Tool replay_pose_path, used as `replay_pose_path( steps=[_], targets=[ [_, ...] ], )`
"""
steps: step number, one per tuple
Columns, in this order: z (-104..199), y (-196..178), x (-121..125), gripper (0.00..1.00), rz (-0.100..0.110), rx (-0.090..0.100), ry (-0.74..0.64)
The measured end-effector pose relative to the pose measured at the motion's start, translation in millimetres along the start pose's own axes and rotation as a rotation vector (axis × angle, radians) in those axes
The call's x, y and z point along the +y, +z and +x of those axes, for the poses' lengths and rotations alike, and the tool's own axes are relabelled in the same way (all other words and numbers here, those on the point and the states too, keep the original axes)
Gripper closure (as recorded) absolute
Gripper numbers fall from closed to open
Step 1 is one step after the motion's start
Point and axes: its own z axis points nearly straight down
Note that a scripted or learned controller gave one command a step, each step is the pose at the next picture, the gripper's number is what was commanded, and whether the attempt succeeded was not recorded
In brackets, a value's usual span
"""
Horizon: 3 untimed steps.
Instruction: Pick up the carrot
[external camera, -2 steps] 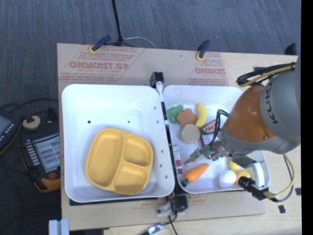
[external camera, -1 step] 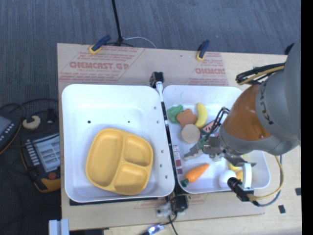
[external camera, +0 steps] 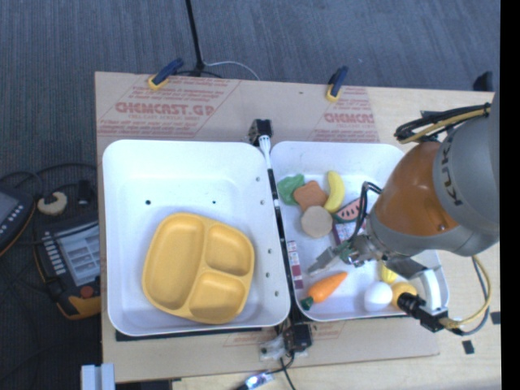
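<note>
The carrot, orange with a green tip at its left end, lies at a slant near the front edge of the right bin. My gripper hangs just above and behind the carrot, reaching in from the right and pointing down-left. It looks open, with nothing between its fingers. The arm's orange band and grey body cover the right part of this bin.
Behind the gripper lie a beige disc, a watermelon slice, a banana, a brown piece and a green piece. A white egg sits right of the carrot. The left bin holds a yellow divided plate.
</note>
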Motion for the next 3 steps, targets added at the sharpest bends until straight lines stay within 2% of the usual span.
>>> replay_pose_path(
  steps=[1,2,3],
  targets=[
    [0,-10,1,1.00,-0.003,-0.001,0.000],
    [0,-9,1,0.00,-0.001,0.000,0.001],
    [3,0,-1,0.00,0.004,-0.001,-0.037]
  ],
)
